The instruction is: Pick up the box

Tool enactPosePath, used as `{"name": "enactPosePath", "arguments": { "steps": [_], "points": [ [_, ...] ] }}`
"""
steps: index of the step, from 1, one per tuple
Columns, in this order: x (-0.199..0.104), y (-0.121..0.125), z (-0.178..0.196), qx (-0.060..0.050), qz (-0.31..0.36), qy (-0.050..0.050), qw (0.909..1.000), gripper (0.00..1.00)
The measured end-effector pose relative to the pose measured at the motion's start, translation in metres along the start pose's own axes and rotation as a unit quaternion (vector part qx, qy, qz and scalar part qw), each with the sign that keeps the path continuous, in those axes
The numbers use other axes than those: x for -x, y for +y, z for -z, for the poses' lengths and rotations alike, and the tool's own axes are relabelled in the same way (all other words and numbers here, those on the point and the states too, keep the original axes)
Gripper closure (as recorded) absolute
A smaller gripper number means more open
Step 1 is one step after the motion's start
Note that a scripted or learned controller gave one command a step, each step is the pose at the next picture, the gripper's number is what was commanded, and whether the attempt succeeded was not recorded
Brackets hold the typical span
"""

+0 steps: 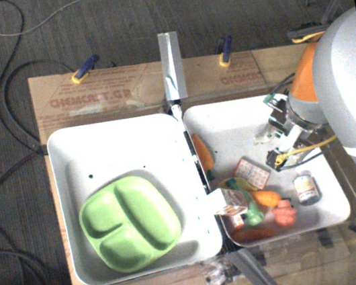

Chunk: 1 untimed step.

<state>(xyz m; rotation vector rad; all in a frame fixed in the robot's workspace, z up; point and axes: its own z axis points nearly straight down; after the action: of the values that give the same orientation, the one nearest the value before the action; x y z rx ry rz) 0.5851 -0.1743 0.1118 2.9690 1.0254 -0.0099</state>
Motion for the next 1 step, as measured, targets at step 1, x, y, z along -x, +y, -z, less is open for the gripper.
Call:
{"name": "enactPosePath", "arguments": {
  "steps": [1],
  "points": [
    [-0.0416, -0.0094, 0.0200, 0.001, -0.194, 0.000, 0.9810, 0.00]
  ]
}}
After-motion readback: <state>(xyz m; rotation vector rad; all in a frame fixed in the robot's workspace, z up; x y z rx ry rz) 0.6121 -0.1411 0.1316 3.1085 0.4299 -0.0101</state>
